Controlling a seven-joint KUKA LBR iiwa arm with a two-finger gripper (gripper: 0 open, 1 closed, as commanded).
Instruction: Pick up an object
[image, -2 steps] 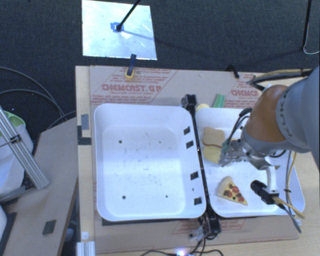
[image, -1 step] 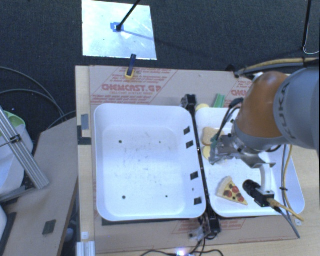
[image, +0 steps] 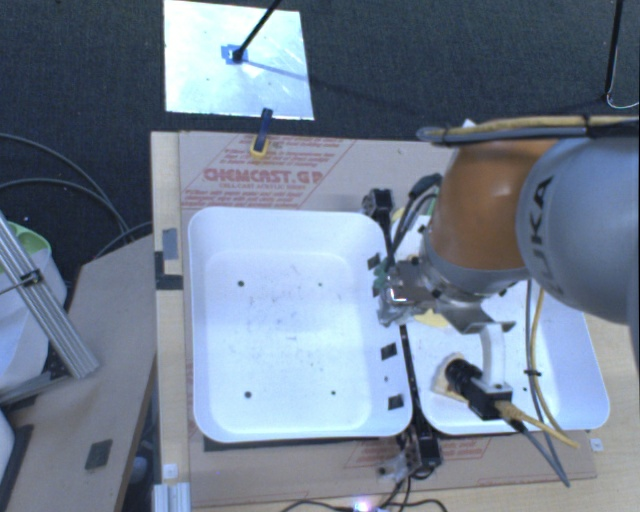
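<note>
Bench, right bin: arm over a pale yellow scrap at nine o'clock, likely light, floppy, grab its exposed edge; jaws spread or pressed, cannot tell.

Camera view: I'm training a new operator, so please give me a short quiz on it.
1. True or false: the arm is over the right bin.
2. The arm's band is: A orange, B blue, C green.
3. Fill in: the left bin is ___ in colour.

Key: 1 true; 2 A; 3 white.
</note>
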